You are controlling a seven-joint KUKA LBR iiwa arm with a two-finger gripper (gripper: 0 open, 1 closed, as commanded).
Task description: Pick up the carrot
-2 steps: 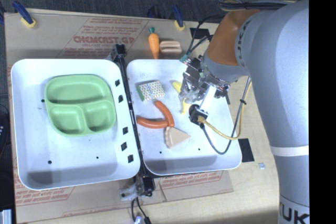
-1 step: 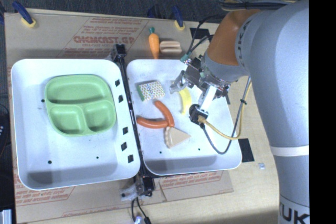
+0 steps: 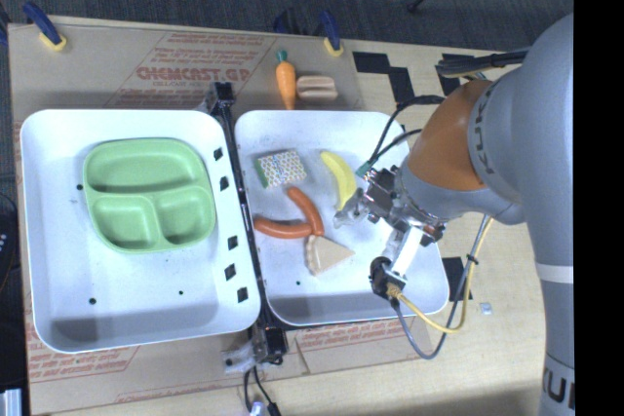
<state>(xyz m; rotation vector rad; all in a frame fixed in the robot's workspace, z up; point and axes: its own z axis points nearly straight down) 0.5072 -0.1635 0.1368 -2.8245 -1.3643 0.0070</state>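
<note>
The carrot (image 3: 285, 83) lies on the desk (image 3: 175, 63) behind the right bin (image 3: 409, 302), beside a small sandwich (image 3: 316, 89). The pincer (image 3: 353, 206) hovers by the banana (image 3: 338, 175); I cannot tell its state. It may grab the banana instead.

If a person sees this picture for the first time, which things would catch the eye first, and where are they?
Probably the big grey arm with its orange band, reaching in from the right over the right bin. Next the bright green divided plate in the left bin. Then the small carrot, which lies outside both bins on the bench, just behind the right bin, far from the gripper near the banana.
</note>
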